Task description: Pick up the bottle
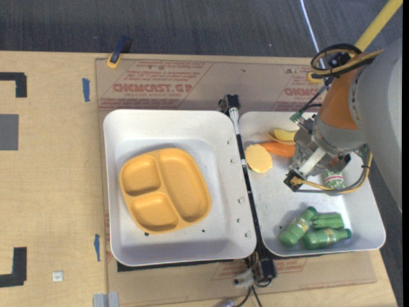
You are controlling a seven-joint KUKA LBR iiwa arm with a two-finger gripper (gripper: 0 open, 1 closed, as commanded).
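Observation:
Green bottles lie clustered at the front of the right bin (374,226): one bottle (296,228) slants toward the front left, and two more (327,236) lie side by side to its right. My gripper (331,169) hangs over the middle of that bin, behind the bottles and apart from them. Nothing shows between its fingers, which the wrist hides. Just under the gripper sits a small round object (333,181) with a red and green label.
A yellow round piece (259,158), an orange carrot-like piece (279,149) and a pale yellow piece (284,134) lie at the back left of the right bin. The left bin (121,133) holds a yellow divided plate (165,188).

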